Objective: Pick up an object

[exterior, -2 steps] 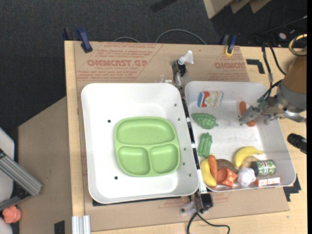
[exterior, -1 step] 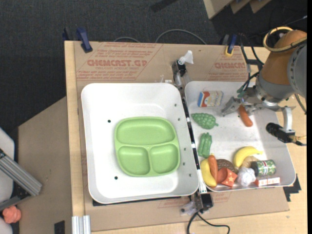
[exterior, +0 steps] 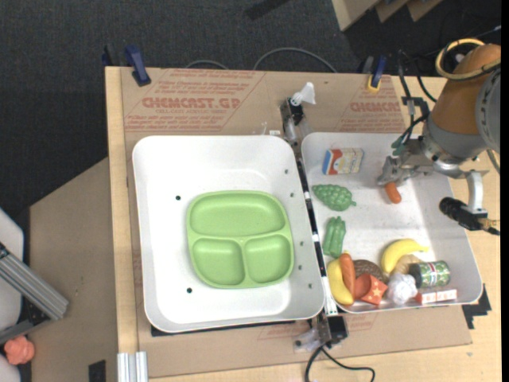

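My gripper [exterior: 391,178] hangs over the back of the right bin [exterior: 370,223], reaching in from the right. A small orange-red piece [exterior: 394,192] sits right at its tip, touching or just under it; I cannot tell whether it is held. To the left lie a white, blue and red carton [exterior: 342,161], a green bunch of grapes [exterior: 332,196] and a green pepper [exterior: 334,235]. Heaped at the bin's front are a banana [exterior: 402,253], a carrot [exterior: 347,267], a yellow piece [exterior: 339,285], a green can [exterior: 432,274] and other small items.
The left bin [exterior: 159,173] holds a green divided plate [exterior: 238,237]. A clamp with a white spray top [exterior: 297,106] stands behind the gap between the bins. Bare bin floor shows between the gripper and the front heap.
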`<state>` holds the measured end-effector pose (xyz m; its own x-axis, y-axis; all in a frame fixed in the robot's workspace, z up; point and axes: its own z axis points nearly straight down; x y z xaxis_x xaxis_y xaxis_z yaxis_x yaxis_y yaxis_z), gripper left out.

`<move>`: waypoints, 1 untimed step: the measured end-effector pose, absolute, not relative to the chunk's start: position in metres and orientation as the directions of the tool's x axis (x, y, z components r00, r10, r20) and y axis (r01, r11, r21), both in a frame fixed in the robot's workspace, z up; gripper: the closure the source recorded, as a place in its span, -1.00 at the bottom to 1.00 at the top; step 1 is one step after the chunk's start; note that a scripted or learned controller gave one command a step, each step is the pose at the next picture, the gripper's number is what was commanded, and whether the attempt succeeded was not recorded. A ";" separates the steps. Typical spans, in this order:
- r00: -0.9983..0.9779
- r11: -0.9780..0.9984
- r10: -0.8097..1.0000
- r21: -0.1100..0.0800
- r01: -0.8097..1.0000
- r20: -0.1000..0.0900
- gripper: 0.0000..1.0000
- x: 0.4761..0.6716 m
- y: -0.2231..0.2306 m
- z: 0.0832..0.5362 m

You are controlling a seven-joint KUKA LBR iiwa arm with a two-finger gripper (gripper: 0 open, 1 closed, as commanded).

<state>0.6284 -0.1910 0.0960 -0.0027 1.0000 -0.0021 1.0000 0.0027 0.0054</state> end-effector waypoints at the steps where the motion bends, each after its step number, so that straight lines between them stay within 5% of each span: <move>1: -0.014 0.013 1.000 0.011 1.000 0.004 1.00 0.635 -0.059 0.192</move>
